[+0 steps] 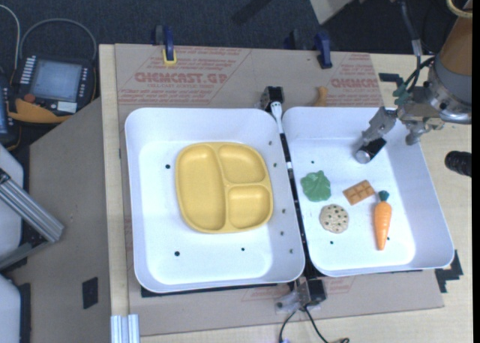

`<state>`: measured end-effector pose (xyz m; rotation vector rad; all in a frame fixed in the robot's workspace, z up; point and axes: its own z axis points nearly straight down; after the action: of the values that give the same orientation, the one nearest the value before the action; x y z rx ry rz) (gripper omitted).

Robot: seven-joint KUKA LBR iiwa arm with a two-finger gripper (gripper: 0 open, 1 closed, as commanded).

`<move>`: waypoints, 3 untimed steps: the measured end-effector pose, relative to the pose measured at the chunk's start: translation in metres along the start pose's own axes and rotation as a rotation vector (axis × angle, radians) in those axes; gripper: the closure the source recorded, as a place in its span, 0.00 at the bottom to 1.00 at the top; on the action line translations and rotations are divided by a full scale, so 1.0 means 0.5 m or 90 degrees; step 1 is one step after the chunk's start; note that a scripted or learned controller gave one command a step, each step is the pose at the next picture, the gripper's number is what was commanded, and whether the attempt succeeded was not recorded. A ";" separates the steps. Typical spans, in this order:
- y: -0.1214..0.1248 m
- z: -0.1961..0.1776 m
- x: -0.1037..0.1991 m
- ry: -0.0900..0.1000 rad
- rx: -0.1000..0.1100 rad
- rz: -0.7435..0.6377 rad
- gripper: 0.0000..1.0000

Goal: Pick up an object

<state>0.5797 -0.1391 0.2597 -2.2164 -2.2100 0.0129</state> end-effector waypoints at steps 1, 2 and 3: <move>0.004 -0.014 0.001 -0.001 -0.008 -0.002 0.00; 0.009 0.072 -0.003 -0.001 -0.005 -0.002 0.00; -0.007 0.173 0.009 0.000 -0.005 -0.002 0.00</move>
<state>0.5751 -0.1342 0.1734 -2.2170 -2.2173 0.0051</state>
